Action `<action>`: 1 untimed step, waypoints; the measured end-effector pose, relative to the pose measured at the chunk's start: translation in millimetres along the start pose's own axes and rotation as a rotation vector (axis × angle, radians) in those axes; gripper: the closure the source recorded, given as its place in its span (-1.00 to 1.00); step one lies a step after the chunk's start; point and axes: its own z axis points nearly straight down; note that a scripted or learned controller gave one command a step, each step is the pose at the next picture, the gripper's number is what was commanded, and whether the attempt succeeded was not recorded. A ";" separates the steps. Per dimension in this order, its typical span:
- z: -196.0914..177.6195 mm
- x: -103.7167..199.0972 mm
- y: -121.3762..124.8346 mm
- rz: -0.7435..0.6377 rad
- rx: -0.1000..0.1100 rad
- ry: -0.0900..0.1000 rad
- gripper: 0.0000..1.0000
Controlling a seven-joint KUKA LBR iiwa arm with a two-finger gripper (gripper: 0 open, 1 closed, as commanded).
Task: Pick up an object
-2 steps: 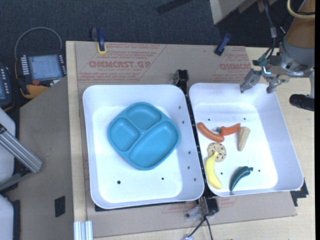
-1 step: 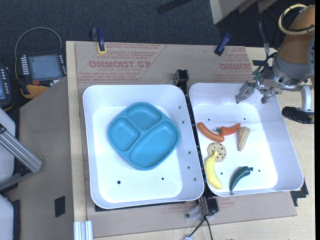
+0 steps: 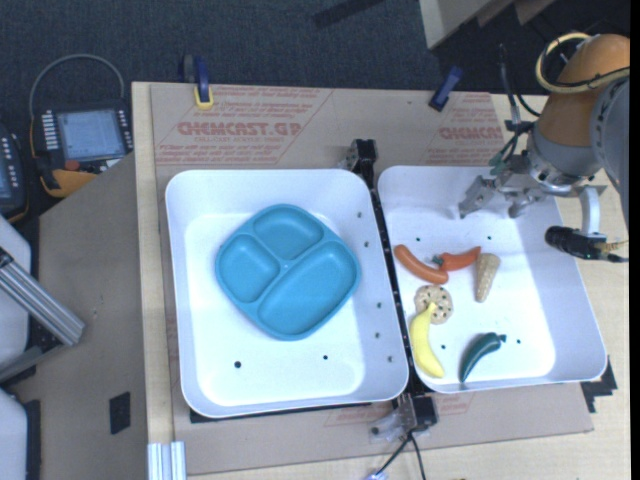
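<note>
The right bin (image 3: 560, 298) holds several toy foods. An orange-red sausage (image 3: 432, 263) lies near its left wall, and a tan cone (image 3: 485, 276) lies just right of it. Below them are a brown cookie (image 3: 433, 301), a yellow banana (image 3: 425, 344) and a dark green pepper (image 3: 480, 354). My gripper (image 3: 494, 202) hangs over the far part of this bin, up and to the right of the sausage. Its fingers are spread open with nothing between them.
In the left bin (image 3: 200, 358) lies a blue sectioned plate (image 3: 288, 270). A black divider clamp (image 3: 362, 154) sits between the bins at the far side. The arm's orange band (image 3: 590, 63) and a cable (image 3: 585, 240) hang over the right bin's right edge.
</note>
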 end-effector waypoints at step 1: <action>-15.5 -0.2 2.0 -0.001 -0.008 -0.003 1.00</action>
